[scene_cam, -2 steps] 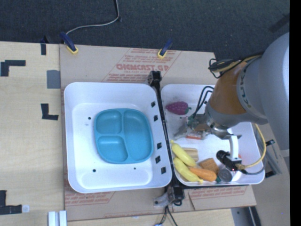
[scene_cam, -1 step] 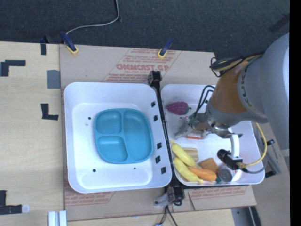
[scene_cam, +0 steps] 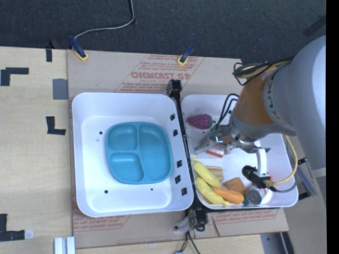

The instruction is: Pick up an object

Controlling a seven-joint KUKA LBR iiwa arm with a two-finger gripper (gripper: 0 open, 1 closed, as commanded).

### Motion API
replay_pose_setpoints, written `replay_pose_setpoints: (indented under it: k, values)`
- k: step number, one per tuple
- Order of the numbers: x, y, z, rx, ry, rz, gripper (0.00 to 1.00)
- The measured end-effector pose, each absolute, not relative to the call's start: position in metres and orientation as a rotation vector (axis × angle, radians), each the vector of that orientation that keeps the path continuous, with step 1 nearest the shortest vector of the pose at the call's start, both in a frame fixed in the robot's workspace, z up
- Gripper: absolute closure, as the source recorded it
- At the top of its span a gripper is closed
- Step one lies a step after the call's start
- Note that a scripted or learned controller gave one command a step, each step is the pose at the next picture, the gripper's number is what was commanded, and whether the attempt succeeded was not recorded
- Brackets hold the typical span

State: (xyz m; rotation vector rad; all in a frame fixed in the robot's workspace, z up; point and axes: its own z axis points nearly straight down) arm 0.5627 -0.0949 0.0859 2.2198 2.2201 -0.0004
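A dark carpet lay behind the desk, which was light wood with a brown cardboard sheet under two white bins. The left bin held a blue plate with three parts. The right bin held the food toys: a purple bunch like grapes, two yellow bananas, an orange carrot, a tan block like bread and a small brownish piece.

The grey arm with its orange band reached in from the right, and the jaws hung low over the middle of the right bin, just below the grapes and near a small red-and-white thing. They looked spread apart, with nothing between them. So the pick was not done yet, I think. The jaws had to close on a toy and lift it.

The big arm hid the right part of that bin. The red-and-white thing was too small to name. A dark round part and a grey one near the bin's front right corner were hard to make out.
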Motion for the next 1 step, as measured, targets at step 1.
replay_pose_setpoints:
  k: [1]
  values:
    - [0.5631,-0.0950,0.0956,2.218,2.219,0.001,1.00]
